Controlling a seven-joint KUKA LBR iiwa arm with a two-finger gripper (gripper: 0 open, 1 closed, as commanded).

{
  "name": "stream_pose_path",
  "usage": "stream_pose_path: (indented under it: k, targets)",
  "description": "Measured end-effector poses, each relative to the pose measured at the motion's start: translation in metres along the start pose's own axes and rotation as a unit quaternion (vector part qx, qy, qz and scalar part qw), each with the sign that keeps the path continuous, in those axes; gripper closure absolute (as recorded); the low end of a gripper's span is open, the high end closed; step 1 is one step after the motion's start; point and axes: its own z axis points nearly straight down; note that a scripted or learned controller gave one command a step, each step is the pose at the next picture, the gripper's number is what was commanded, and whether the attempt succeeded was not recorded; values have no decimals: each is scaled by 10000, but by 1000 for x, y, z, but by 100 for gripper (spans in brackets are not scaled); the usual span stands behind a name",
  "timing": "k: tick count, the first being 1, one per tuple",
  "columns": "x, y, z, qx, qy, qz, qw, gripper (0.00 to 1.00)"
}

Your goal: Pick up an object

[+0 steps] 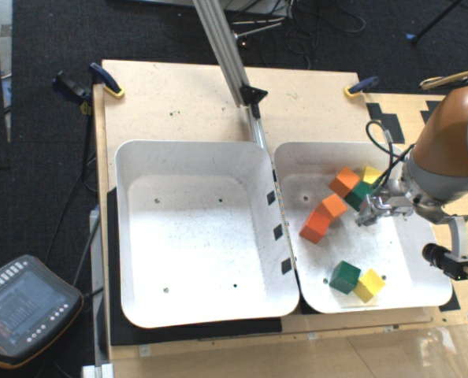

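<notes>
- The gripper [369,209] hangs low over the right bin [423,286], just beside a cluster of blocks; from here I cannot tell how it is set or whether it has anything.
- Nearest to it sits a green block [358,196], touching an orange block [345,182] and a yellow block [373,175].
- Two more orange blocks [324,217] lean together close by.
- A green and yellow pair [355,281] lies well apart, nearer the front rim.
- Crowding probably makes a clean grab awkward.

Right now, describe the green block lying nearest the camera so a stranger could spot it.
Go to the right-hand bin, then to its near edge. A green block sits touching a yellow block; unlike the other green one, it lies apart from the gripper.
</notes>
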Motion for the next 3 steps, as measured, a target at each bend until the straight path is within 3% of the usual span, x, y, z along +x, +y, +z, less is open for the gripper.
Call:
stream_pose_path:
  k: [2, 3]
  targets:
    - [6, 10, -97, -7, -4, -1, 10000, 100]
    - [50, 27, -84, 30, 14, -21, 10000, 100]
